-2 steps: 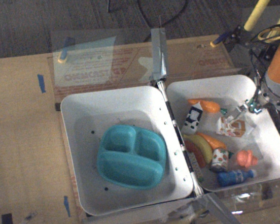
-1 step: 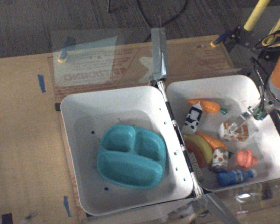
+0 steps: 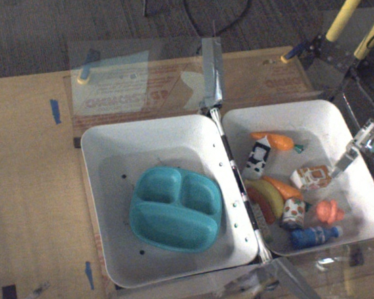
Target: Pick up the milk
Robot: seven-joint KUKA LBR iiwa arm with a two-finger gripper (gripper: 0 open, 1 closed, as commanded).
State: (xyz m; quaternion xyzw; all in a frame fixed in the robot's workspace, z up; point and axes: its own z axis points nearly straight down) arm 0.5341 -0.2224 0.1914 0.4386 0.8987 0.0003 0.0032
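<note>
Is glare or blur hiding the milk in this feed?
Camera view: soft overall; the milk stays readable by its black-and-white pattern, no glare on it; reflections sit on the clear sheet above the bins; the gripper looks blurred.

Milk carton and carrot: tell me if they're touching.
Touching. The camera view shows the milk carton's upper end meeting the carrot with no bin floor visible between them.

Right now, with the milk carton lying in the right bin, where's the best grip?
Probably across the milk carton mid-body, coming from above. It lies on its side, long axis slanting toward the carrot at its top end, so close across the narrow width.
</note>
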